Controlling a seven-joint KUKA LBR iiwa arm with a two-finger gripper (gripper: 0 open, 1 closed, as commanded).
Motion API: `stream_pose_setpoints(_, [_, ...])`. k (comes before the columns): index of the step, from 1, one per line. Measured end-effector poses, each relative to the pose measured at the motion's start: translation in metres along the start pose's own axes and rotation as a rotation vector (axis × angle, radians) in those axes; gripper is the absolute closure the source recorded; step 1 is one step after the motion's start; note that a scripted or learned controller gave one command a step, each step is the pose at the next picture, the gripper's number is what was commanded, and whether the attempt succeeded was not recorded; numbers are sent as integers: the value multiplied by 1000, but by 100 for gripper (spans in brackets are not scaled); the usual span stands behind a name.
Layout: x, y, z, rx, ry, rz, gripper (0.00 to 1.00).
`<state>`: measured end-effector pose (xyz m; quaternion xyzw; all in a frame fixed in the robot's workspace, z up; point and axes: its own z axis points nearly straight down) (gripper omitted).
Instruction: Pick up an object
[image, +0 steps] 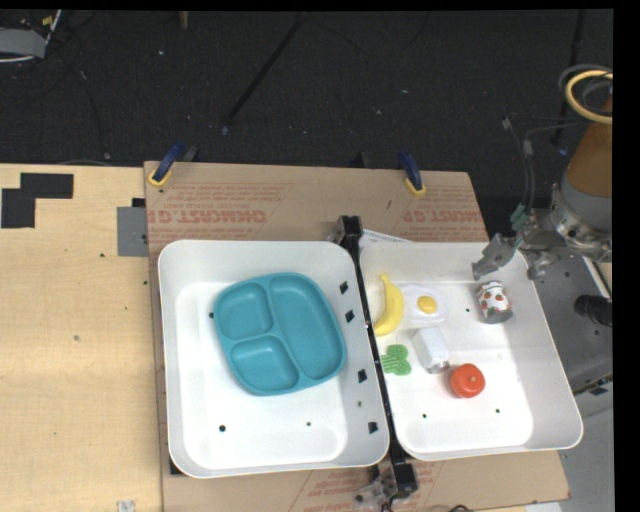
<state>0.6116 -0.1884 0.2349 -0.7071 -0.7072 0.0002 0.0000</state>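
Gripper (510, 250), jaw state impossible to tell, hangs right of centre just above small patterned ball (491, 301): looks light, rigid, roll-prone; pinch across its middle.

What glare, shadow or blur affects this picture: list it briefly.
Camera view: even overhead light; the right bin is glaring white, nearly washing out the pale block; the teal tray casts only faint shadow; the background is dark; the gripper looks soft and low in detail.
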Motion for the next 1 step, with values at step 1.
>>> stream_pose_setpoints(1, [0,0,-10,0,0,0,100])
